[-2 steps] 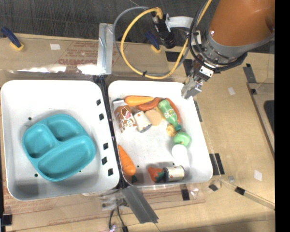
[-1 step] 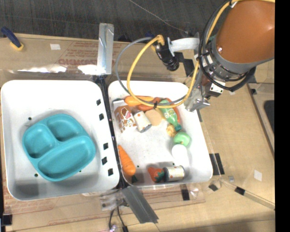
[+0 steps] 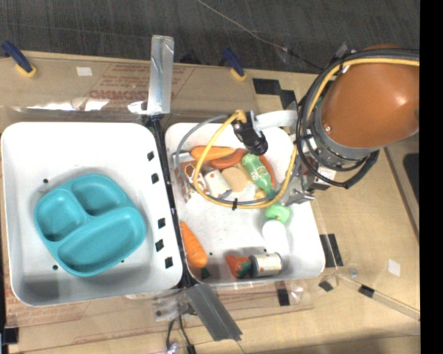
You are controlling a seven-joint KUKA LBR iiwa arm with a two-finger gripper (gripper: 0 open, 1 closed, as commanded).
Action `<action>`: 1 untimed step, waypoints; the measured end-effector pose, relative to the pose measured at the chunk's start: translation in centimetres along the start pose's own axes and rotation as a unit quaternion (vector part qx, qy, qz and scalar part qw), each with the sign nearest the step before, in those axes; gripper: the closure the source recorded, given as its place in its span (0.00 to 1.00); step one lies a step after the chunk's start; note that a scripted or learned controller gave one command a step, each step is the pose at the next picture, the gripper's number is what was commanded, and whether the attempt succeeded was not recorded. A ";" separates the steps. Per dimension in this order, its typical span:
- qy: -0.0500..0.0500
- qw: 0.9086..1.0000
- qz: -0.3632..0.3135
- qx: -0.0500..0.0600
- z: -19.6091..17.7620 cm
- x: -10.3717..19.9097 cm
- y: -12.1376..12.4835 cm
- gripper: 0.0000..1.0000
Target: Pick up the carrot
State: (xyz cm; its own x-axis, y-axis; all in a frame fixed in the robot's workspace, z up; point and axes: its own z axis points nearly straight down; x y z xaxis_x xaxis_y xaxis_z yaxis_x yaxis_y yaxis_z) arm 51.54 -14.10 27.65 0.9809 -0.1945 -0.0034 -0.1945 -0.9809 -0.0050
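Two shallow white bins sit side by side on a tan counter. The left bin holds a teal divided plate with three compartments, lying slightly askew near the bin's middle. The right bin is crowded: a green bottle lies tilted toward the upper middle, with a small green-and-white item just below it near the right wall. A small can lies on its side along the front edge, touching a red and green toy on its left. Blue clamps grip the counter's far edge, and a grey strip stands upright between the bins at the back.
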 end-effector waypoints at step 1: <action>0.004 1.000 0.002 -0.002 -7.0 1.4 6.2 1.00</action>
State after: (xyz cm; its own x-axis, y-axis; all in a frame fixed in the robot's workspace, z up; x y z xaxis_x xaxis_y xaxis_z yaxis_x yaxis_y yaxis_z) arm 51.73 -20.49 34.64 0.9801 -0.1985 0.0048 -0.1985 -0.9801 -0.0020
